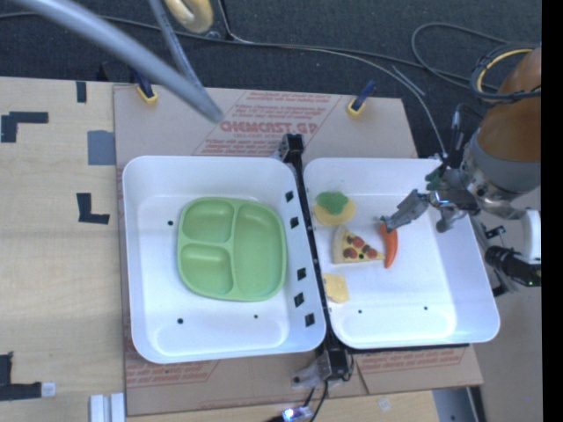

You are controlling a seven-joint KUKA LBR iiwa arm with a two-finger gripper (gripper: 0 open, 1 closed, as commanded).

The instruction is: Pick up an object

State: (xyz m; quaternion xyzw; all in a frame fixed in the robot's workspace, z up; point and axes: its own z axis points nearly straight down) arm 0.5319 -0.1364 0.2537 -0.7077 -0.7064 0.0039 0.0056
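In the right bin (457,306) lie an orange carrot (390,244), a pizza slice (354,248), a green and yellow piece (332,206) and a small yellow piece (335,288). My gripper (422,215) hangs over the right half of this bin, reaching in from the right. It is open, with its fingers spread wide. One fingertip (396,217) sits just above the carrot's upper end. Nothing is between the fingers.
The left bin (145,236) holds a green divided plate (232,247). A black clip strip (301,236) runs between the two bins. Cables (422,51) lie on the dark floor behind the bench.
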